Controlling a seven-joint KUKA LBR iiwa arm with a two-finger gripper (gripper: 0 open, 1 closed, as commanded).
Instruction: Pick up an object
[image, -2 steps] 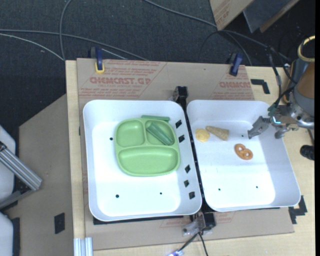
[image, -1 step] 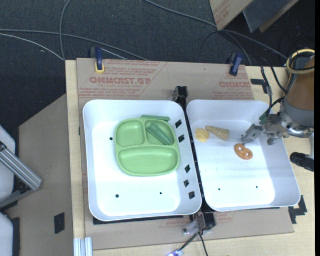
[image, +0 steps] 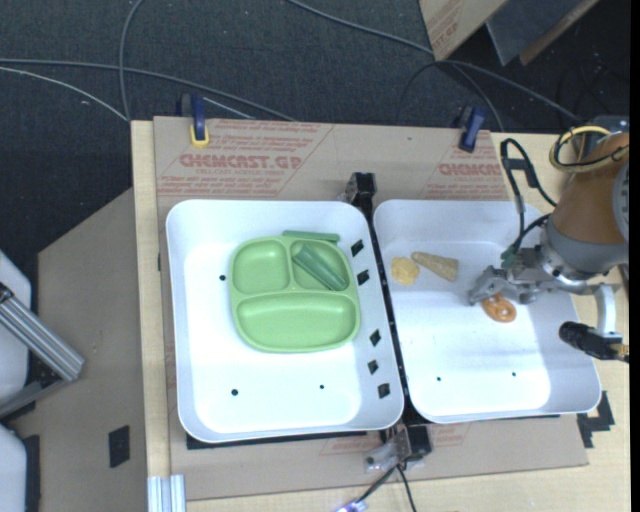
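Note:
My gripper (image: 496, 289) is low in the right bin (image: 480, 395), at its right middle, with the orange-banded arm (image: 590, 215) behind it. An orange ring-shaped piece (image: 500, 311) lies right beneath and just in front of the gripper, touching or nearly touching it. To the left lie a tan cone-shaped piece (image: 437, 265) and a small round yellow piece (image: 404, 270), both apart from the gripper.
The left bin (image: 270, 405) holds a green divided plate (image: 293, 322) with a dark green oblong item (image: 321, 265) in its upper right compartment. A black divider clip row (image: 370, 335) runs between the bins. Cables trail near the arm at the right.

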